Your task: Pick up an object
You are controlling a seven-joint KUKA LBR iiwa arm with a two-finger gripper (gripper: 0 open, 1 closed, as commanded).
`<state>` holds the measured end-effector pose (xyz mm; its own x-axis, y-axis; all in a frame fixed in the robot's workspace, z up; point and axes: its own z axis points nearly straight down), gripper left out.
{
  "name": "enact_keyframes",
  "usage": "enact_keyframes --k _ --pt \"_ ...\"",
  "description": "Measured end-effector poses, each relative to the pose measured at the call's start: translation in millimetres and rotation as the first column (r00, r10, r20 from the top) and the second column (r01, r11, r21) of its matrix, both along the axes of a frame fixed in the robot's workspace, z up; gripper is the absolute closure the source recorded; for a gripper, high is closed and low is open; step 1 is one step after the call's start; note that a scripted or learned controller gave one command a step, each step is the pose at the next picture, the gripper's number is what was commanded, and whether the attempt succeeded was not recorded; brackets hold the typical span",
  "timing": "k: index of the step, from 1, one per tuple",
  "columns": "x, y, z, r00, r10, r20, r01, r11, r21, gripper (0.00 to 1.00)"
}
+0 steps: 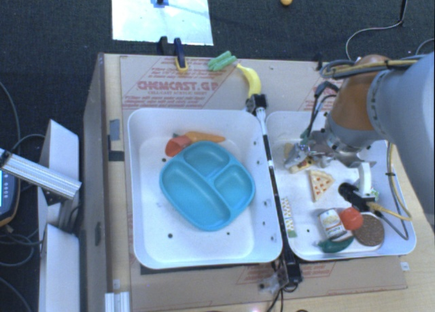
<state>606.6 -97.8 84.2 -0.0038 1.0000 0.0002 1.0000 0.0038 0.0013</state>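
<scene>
Pincer (299, 161) low in right bin (401, 239), finger state unreadable. Pizza slice (319, 183) just below-right; can (331, 222) farther below.

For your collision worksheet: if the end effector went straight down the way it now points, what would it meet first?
Probably the small pale item under the end effector in the right bin, beside the pizza slice. Depth is unclear from this slant.

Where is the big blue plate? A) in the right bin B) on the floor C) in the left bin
C: the blue plate lies in the left bin, beside the orange and red toy food.
</scene>
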Motion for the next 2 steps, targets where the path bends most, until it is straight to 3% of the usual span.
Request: enact_keyframes --k 1,2 --pt "35 7 1 1.000 0.001 0.002 -0.001 1.000 -0.001 0.00" --pt "61 -12 0 1.000 -0.001 -0.010 0.001 1.000 0.002 0.00"
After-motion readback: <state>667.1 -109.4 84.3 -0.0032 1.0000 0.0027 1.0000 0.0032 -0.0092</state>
